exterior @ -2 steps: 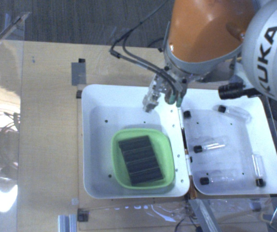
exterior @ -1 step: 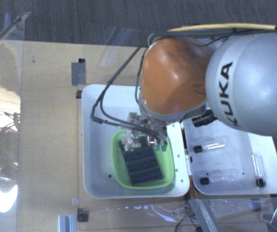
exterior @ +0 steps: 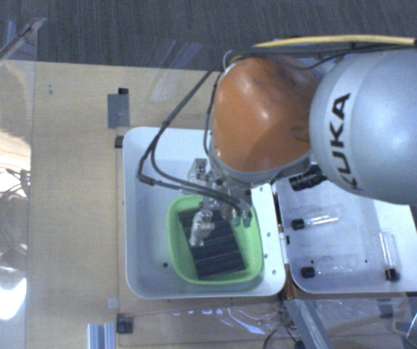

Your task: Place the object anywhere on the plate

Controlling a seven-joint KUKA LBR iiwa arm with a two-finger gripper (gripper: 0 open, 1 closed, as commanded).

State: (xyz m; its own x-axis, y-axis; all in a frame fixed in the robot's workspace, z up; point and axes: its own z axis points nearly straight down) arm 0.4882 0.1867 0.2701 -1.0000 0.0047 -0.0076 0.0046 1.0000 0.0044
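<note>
— Where is the end effector (exterior: 207, 222) positioned?

— Directly over the green plate (exterior: 179, 246), which sits in the left white bin (exterior: 139, 195) on the worktop (exterior: 63, 195). The grey arm (exterior: 383, 122) with its orange band (exterior: 263, 115) enters from the right and covers the upper part of that bin.

— Location of the object?

— A dark, flat, ribbed object (exterior: 219, 257) lies on the plate, tilted, occupying most of its floor. The end effector's tip is at the object's upper left end.

— State of the end effector?

— It cannot be determined; the wrist and black cables (exterior: 168, 133) obscure the detail.

— Other contents?

— The right white bin (exterior: 405, 282) holds several small transparent tubes with dark caps (exterior: 314, 222).
</note>
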